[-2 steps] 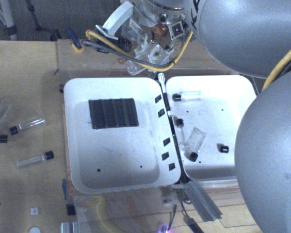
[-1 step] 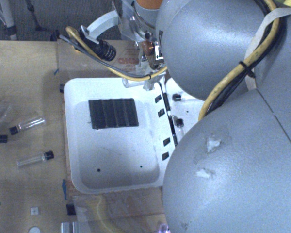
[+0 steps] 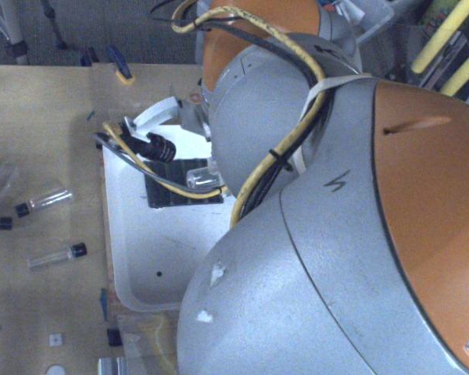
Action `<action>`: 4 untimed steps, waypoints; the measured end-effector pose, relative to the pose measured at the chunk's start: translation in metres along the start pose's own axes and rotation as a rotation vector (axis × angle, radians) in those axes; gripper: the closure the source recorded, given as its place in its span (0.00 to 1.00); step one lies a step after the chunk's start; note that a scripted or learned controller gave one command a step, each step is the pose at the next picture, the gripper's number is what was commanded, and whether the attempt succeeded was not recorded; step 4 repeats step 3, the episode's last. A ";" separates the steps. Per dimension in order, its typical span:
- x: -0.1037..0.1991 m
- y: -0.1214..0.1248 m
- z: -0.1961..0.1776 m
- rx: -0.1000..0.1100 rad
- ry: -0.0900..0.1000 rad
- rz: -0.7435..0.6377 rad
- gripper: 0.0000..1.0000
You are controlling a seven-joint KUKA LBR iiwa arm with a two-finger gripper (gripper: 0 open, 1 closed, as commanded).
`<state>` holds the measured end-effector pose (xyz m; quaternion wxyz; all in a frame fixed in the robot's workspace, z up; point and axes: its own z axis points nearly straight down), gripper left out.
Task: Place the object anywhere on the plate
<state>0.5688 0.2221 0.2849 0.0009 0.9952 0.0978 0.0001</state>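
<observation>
Jaws hidden over white bin [image 3: 133,283]

We look down from a single fixed camera above the surface [image 3: 39,108], tilted at a slant. The arm [image 3: 336,233] reaches in from our right and sits very close to the lens, blocking most of our sight. Past it, on the left, we see part of one white bin [image 3: 133,264] and bare wood.
</observation>
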 end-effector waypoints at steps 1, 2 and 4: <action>-0.044 -0.012 0.070 0.003 -0.006 -0.276 1.00; 0.019 0.003 0.108 0.001 0.000 -0.122 1.00; 0.060 0.008 0.110 0.002 -0.004 -0.477 1.00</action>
